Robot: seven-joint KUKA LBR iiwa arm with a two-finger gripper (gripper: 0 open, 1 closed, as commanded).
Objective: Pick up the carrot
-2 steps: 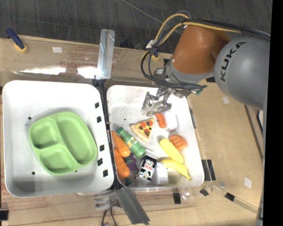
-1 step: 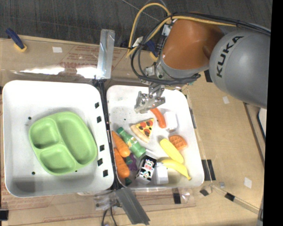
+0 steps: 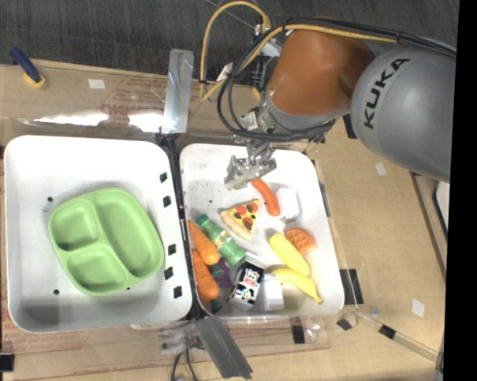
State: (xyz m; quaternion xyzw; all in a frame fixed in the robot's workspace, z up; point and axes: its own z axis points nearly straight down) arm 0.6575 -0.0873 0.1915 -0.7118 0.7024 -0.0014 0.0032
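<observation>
Orange carrot (image 3: 204, 242); green divided plate (image 3: 105, 240); yellow banana (image 3: 299, 283); white bins (image 3: 34, 169).

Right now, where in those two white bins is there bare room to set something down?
The left bin has bare floor all around the green tray, widest along its far side. The right bin is crowded: carrot, pizza slice and bananas fill its middle and near end. The hand hangs over its far strip.

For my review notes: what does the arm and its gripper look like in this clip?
The arm is glossy grey with black KUKA lettering and a broad orange band above the wrist. Black and yellow cables loop beside the wrist. The gripper is small, bare grey metal.
</observation>
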